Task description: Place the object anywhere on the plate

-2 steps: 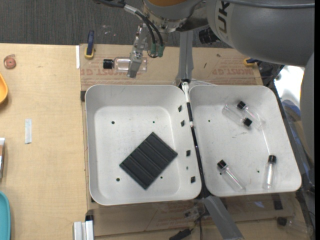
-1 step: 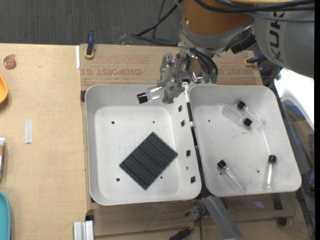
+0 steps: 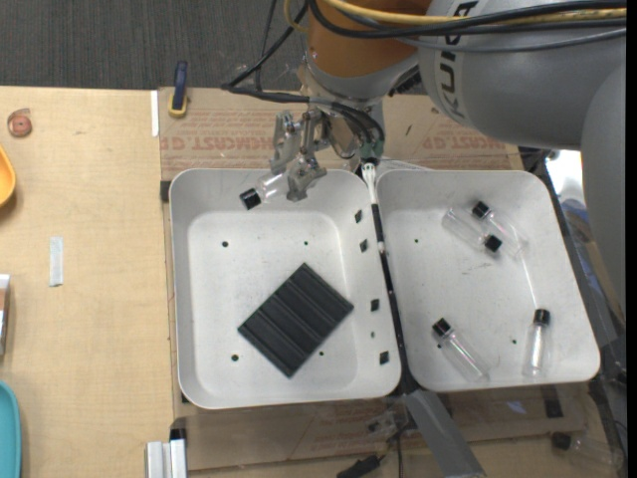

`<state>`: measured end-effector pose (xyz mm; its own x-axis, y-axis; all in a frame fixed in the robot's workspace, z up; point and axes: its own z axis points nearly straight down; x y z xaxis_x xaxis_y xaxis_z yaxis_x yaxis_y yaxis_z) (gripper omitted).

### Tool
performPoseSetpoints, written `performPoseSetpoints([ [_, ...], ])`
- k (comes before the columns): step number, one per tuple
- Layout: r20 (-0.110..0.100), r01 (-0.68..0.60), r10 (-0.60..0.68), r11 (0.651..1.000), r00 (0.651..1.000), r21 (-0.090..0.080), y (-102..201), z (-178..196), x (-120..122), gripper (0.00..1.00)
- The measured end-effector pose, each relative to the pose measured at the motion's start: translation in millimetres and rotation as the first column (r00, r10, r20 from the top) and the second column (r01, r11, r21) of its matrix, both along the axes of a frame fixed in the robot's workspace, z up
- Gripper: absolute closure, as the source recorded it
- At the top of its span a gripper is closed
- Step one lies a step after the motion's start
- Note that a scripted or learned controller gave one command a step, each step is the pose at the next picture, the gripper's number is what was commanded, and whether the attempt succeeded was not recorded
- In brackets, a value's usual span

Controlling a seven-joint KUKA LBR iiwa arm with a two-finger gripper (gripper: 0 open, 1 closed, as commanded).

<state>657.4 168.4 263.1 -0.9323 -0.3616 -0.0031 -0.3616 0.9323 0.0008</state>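
A black ribbed plate [image 3: 297, 319] lies flat and turned at an angle in the middle of the left bin [image 3: 199, 366]. My gripper [image 3: 297, 181] hangs over the back of that bin, well behind the plate. It is shut on a clear vial [image 3: 267, 186], which sticks out to the left with its black cap [image 3: 249, 198] at the far end. The vial is held off the bin floor, roughly level.
The right bin [image 3: 567, 267] holds several more clear vials with black caps, such as one at the back [image 3: 466, 223], one at the front [image 3: 456, 346] and one by the right wall [image 3: 537, 339]. The arm's cables [image 3: 269, 58] hang behind the left bin.
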Motion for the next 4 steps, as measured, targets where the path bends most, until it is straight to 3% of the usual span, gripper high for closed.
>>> performPoseSetpoints([
  [1, 0.001, -0.011, 0.011, 1.000, 1.000, 0.001, 60.6, -0.6, 2.2, 1.00],
  [2, 0.002, -0.318, 0.318, 0.948, 0.948, 0.000, 59.5, 49.0, 2.8, 1.00],
  [4, 0.011, -0.305, 0.305, 0.952, 0.952, 0.005, 56.9, 67.7, 6.0, 1.00],
])
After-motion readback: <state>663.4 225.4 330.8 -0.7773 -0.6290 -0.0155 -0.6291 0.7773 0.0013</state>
